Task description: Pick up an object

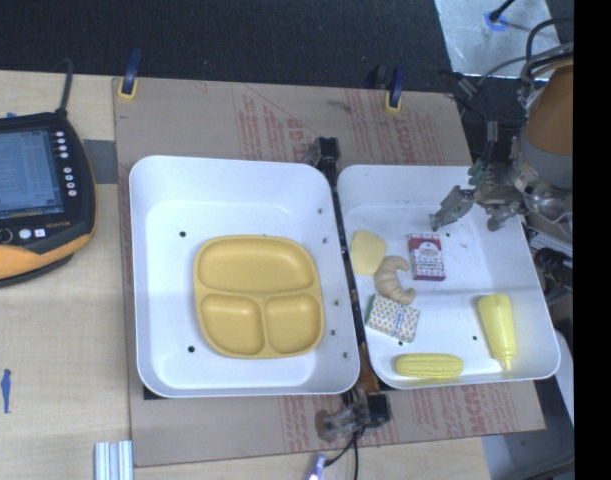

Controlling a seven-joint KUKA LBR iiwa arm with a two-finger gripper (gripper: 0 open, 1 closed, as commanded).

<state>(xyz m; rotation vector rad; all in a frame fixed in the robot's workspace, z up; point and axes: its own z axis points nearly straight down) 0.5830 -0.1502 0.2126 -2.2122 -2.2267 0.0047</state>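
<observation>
We see the tool (pixel 472 208) over the right bin (pixel 545 353), fingers spread apart, gripping nothing; the red carton (pixel 426 258) lies just below it.

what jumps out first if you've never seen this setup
The yellow divided tray lying in the left bin draws the eye first. Next come the small items in the right bin: a red box, croissant, corn cob and yellow bottle. The gripper hangs open over that bin's far right corner.
</observation>
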